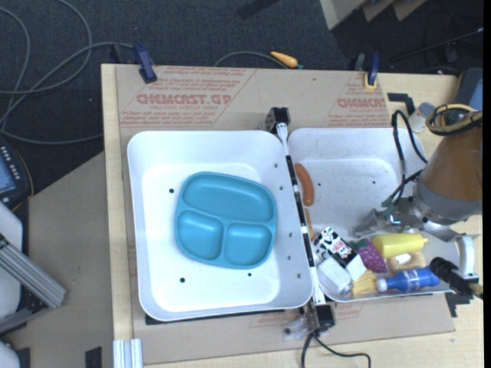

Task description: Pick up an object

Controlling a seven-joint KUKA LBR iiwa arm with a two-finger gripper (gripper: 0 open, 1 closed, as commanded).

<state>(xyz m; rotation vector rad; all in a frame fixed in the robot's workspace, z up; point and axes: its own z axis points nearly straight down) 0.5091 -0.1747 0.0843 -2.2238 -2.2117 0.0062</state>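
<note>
Your gripper (pixel 381 219) sits low in the right bin (pixel 345 148), at that bin's right side, and you cannot tell from this slanted view whether it is spread or closed; nothing is visibly caught in it. It reaches leftward from the grey wrist, with the orange band (pixel 453 167) just above, and black cables loop down beside the arm. You have a tight cluster of candidates just below and left of it, along the bin's near edge: a yellow block (pixel 399 244) closest to the gripper, a purple piece (pixel 374 257) touching its left end, a blue marker-like tube (pixel 406 281) lying along the near wall, a black-and-white patterned item (pixel 331 244) further left, and a white item (pixel 336 273) beneath that. These crowd one another, so several touch or overlap. An orange sausage-shaped object (pixel 305 184) lies apart, against the bin's left wall near the divider. Your left bin (pixel 153 167) carries a blue compartment plate (pixel 225 218) near its middle, well clear of the arm.
</note>
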